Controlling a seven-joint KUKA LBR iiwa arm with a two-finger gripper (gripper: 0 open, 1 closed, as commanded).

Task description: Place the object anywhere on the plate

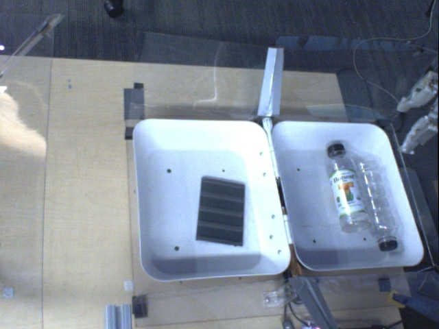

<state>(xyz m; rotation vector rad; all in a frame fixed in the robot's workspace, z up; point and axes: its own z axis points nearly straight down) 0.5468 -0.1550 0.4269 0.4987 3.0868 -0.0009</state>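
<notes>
**As Two Bottles Lie Touching, a Clean Pick Looks Doubtful**

Side by side in the right bin (322,127), the labelled bottle (346,190) and a clear bottle (376,204) lie left of the gripper (411,118), apart from it. I cannot tell whether it is open or closed. Slick, round plastic could roll or slip, missing the plate (221,211) in the left bin (199,124).

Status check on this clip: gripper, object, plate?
Gripper at right edge, off the bins. Two clear bottles lying in right bin. Dark ridged plate in left bin.
</notes>
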